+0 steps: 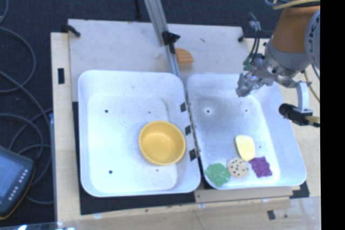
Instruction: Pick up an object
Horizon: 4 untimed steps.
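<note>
Two white bins sit side by side on the bench, w/ the right bin as the landmark here. Gripper hangs over that bin's far edge, near its back right corner, nothing seen between its tips; open or closed, can't tell. Four small objs cluster at the bin's near end, well apart from the gripper: a pale yellow piece, just below it a round cookie, a green round piece to the cookie's left at the bin's near left corner, and a purple piece to the cookie's right. Left of the right bin, the left bin holds a yellow bowl, upright. Beyond the right bin's far left corner, an orange obj lies on the bench beside a slanted metal rail.
</note>
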Tool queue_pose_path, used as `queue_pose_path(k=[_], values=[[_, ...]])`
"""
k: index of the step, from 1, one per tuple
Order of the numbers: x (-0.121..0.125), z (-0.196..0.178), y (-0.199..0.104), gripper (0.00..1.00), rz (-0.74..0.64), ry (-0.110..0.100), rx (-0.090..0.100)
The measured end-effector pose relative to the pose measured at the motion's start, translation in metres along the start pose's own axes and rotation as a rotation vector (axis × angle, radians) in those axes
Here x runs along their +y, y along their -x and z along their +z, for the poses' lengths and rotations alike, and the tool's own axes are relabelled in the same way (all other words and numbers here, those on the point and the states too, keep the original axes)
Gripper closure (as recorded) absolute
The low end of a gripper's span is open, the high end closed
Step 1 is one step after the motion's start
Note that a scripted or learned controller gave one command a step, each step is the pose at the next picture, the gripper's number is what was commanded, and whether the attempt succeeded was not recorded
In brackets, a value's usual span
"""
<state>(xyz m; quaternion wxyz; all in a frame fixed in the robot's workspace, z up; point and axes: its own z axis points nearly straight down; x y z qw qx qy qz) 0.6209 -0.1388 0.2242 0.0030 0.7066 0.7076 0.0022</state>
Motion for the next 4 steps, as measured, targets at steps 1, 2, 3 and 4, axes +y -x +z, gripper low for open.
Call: queue_pose_path(k=[1, 2, 3, 4], values=[[-0.012, 0.006, -0.050, 1.00, -0.005, -0.006, 0.002], [-0.025, 0.008, -0.103, 1.00, -0.005, -0.007, 0.002], [-0.038, -0.002, -0.146, 1.00, -0.006, -0.007, 0.004], [-0.050, -0.020, -0.191, 1.00, -0.007, -0.004, 0.003]])
